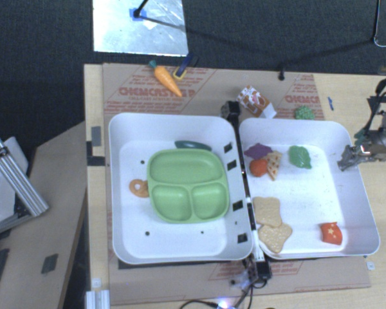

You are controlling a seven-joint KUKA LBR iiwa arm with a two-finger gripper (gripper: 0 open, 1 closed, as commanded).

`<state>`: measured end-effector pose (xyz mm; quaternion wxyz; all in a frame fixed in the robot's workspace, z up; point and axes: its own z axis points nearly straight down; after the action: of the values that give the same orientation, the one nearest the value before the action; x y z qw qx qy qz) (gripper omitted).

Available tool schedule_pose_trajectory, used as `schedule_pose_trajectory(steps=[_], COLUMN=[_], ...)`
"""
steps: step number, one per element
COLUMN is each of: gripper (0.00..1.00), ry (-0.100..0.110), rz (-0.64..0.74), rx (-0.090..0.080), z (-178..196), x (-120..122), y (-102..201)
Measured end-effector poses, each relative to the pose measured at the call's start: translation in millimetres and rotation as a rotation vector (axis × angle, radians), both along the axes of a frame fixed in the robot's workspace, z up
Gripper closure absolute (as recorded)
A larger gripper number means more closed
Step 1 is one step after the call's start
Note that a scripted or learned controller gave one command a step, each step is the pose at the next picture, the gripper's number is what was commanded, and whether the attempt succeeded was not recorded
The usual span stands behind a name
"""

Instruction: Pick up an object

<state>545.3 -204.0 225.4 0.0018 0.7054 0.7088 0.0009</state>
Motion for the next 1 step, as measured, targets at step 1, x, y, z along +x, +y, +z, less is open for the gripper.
schedule_pose_trajectory(steps=[1], gripper=[1.0], ry=[-0.001], rz=[0.005], rx=[0.002], z=[10.5], x=[32.8], y=[48.3])
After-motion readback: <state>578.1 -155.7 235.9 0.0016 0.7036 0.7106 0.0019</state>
